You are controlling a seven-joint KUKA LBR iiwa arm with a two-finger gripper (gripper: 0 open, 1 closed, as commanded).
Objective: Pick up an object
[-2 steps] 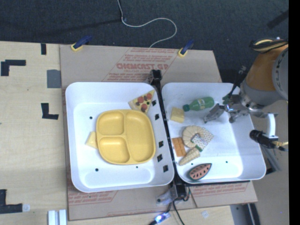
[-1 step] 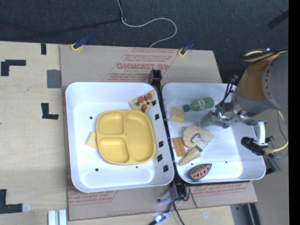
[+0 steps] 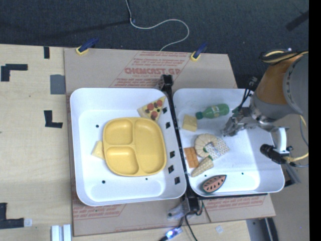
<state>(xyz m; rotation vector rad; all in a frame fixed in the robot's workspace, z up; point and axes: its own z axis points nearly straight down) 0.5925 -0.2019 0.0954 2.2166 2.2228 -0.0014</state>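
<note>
In the left bin (image 3: 83, 149) you see a stiff yellow plate (image 3: 134, 146), too broad to pinch. In the right bin (image 3: 266, 179) the green bottle (image 3: 212, 111) looks light but slick and apt to roll; take it across its middle. The hand (image 3: 231, 126) hovers just beside it; whether it's apart, you can't tell

Green bottle (image 3: 212, 111) lying flat, right bin (image 3: 261, 185).
</note>
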